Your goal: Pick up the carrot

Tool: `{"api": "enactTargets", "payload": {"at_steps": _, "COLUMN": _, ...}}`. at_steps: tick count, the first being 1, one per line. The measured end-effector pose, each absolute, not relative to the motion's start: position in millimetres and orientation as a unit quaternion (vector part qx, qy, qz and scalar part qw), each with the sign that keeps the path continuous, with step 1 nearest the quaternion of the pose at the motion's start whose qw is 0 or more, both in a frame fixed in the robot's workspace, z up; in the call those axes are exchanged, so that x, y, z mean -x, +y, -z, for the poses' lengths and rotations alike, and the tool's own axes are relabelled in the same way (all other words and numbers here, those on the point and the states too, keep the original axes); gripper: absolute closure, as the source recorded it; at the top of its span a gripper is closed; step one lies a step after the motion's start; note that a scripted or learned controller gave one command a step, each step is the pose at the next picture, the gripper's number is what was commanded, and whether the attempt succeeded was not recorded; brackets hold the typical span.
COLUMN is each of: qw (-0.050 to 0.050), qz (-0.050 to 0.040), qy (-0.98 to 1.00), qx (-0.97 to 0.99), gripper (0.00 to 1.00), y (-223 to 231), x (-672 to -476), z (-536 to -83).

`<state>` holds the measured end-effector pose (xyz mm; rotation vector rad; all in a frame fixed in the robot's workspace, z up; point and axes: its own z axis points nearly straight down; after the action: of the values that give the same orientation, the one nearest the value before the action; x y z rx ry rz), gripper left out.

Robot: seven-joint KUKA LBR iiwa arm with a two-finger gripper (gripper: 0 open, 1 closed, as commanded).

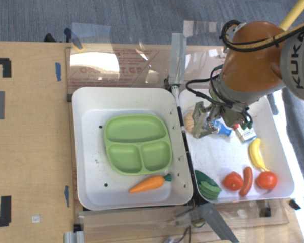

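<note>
While the tabletop (25,151) stretches bare and brown at the far left, two white bins sit side by side on it. One left bin (86,115) carries one green plate (138,144) with three compartments, one wide across the top and two smaller below. One carrot (149,183) lies just in front of that plate on the bin floor, orange body pointing left and its green top to the right, near the bin's right wall; it seems to touch or nearly touch the plate's lower edge.

Across the divider, the right bin (282,151) holds the rest. At its near left corner lies one dark green vegetable (207,185), ridged like a cucumber. Farther right along the near wall come one red tomato (232,180), one red sausage (247,180) standing on a slant between, and a second red tomato (266,179). One yellow banana (256,154) lies just behind these. One small blue and white packet (224,128) and one small red and white item (244,134) rest near the bin's middle.

Above that bin hangs the one arm, its orange band (253,54) large in view. Its pincer (205,123) reaches down at the bin's left side, well apart from the carrot; I cannot tell how the pincer stands, as clutter blurs it.
</note>
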<state>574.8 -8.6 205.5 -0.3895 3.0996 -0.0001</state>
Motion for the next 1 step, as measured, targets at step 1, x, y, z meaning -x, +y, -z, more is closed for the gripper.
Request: {"api": "enactTargets", "payload": {"at_steps": 1, "qw": 0.001, "qz": -0.0009, "qy": 0.969, "qx": 0.248, "gripper": 1.0, "y": 11.9, "x": -554.9, "z": -185.0}}
